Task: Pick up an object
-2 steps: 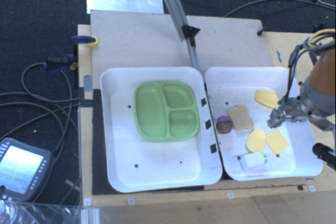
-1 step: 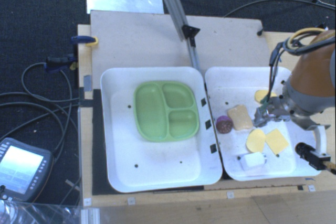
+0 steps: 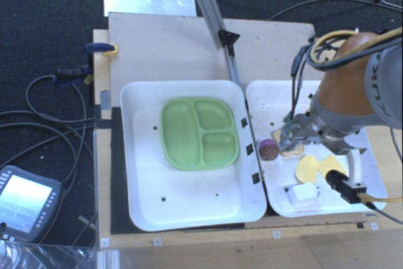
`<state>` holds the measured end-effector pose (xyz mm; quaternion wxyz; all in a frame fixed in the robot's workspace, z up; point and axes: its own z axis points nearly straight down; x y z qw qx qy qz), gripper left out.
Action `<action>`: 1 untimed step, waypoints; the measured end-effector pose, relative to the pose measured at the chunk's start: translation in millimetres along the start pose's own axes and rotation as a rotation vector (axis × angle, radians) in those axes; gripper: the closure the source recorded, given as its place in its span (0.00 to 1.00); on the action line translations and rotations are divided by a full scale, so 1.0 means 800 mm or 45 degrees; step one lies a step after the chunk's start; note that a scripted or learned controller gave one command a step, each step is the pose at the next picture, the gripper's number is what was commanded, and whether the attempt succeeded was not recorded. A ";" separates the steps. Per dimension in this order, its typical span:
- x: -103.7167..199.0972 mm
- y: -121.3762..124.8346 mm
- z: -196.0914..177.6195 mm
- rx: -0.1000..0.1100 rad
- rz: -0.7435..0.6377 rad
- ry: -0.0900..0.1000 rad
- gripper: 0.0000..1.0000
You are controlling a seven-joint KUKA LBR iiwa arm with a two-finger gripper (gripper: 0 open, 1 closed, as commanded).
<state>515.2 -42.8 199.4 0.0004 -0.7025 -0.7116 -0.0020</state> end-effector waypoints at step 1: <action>0.061 0.010 0.000 0.001 0.001 -0.001 1.00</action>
